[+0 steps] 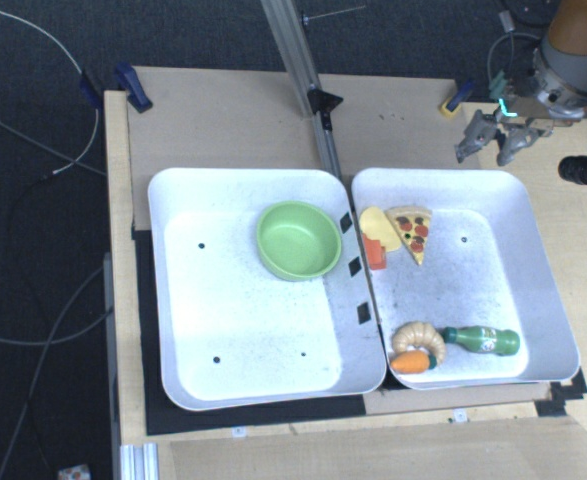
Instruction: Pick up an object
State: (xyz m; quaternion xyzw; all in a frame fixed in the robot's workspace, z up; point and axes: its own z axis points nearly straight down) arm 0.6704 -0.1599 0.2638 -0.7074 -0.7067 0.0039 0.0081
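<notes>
My gripper (492, 144) hangs open above the bench just beyond the far edge of the right bin (533, 258), with nothing between its fingers. Inside that bin a pizza slice (411, 231) lies at the far left beside a yellow and orange-red toy (376, 236). Near the front edge sit a croissant (417, 338), an orange carrot piece (409, 363) and a green bottle (484, 341) lying on its side. A green bowl (298, 240) stands in the left bin (203, 358).
A metal pole (295, 48) slants across the bench down to the seam between the bins. Blue clamps (131, 88) grip the bench's far edge, another (459, 96) close to my gripper. Cables trail over the dark floor at left.
</notes>
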